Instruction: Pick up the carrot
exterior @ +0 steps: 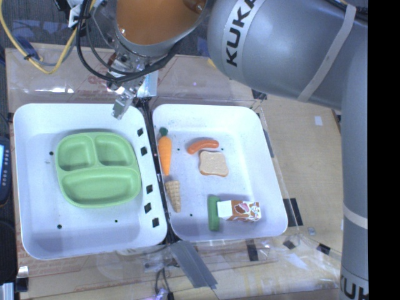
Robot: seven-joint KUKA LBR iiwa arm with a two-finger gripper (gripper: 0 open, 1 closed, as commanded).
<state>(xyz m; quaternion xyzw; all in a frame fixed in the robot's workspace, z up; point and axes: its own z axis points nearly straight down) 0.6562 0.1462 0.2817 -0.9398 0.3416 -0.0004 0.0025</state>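
Currently the gripper (128, 99) is hanging over the far end of the divider between the two bins, carrying nothing; whether it's open, I can't tell. The carrot (165, 154) is lying lengthwise in the right bin (265, 161), hard against its left wall, so clearance there is probably going to be tight.

Grey arm (281, 36) (KUKA lettering); orange band (153, 11)

"KUKA" in black letters on the grey arm (281, 36)
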